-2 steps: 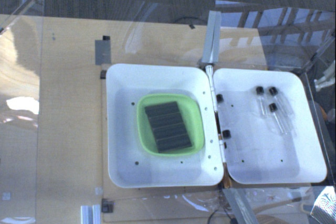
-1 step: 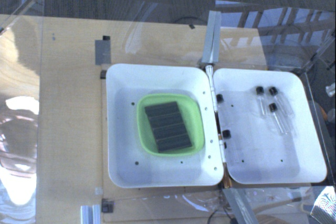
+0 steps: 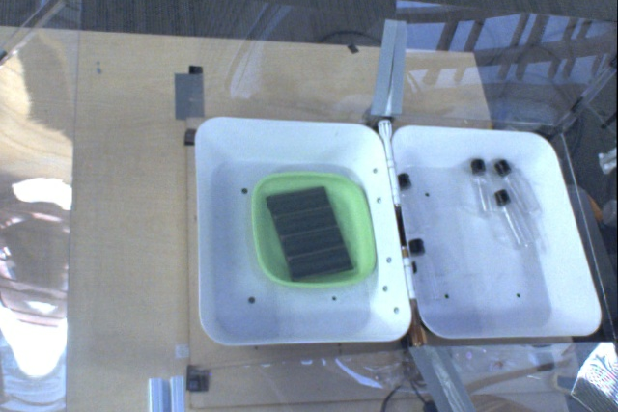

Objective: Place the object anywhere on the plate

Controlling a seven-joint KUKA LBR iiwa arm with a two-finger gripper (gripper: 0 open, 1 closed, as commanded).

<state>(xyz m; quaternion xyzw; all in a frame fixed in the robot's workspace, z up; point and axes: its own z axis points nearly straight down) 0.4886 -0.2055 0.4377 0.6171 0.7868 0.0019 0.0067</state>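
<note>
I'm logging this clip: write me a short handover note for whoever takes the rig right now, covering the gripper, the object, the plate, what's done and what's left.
Gripper: not in the camera view at this moment.
Plate: green, square with rounded corners, sitting in the left bin.
Object: a dark ribbed block lies flat on the plate, slightly turned, inside the rim.
Right bin: three clear tubes with black caps lie near its upper middle.
Done: the block rests on the plate, so the placement looks complete.
Left: nothing apparent, beyond confirming that the block is the intended object.
</note>
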